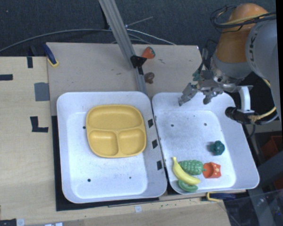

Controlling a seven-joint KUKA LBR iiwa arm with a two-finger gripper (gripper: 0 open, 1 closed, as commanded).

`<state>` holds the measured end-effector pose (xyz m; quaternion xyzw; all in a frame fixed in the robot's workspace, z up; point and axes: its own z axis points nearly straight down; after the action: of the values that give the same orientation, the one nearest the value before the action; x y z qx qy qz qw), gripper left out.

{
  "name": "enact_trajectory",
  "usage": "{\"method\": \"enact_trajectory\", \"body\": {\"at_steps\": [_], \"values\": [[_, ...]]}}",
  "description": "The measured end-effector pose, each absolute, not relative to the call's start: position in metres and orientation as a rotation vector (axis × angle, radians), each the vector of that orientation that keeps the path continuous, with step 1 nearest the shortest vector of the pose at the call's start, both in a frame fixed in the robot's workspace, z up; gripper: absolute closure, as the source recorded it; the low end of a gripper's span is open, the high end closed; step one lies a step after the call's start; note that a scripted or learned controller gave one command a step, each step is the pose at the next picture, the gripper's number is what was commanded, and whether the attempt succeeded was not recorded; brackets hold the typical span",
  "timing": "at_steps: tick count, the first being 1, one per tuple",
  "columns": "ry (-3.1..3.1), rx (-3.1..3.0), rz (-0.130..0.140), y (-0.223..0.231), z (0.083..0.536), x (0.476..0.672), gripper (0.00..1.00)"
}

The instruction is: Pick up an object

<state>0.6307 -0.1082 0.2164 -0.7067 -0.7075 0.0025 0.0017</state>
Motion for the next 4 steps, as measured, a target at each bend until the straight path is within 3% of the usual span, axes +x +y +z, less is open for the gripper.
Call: {"method": "enact_trajectory", "body": {"at_steps": [2,3,4], "values": [[-2.220,-2.217,0.008,-0.112,0.106,0.622,0.00],[-2.224,-2.215,0.003,-0.110,0.119,0.624,1.00],[-2.227,-2.222,-0.005,-0.108,0.183,0.623,1.00]]}}
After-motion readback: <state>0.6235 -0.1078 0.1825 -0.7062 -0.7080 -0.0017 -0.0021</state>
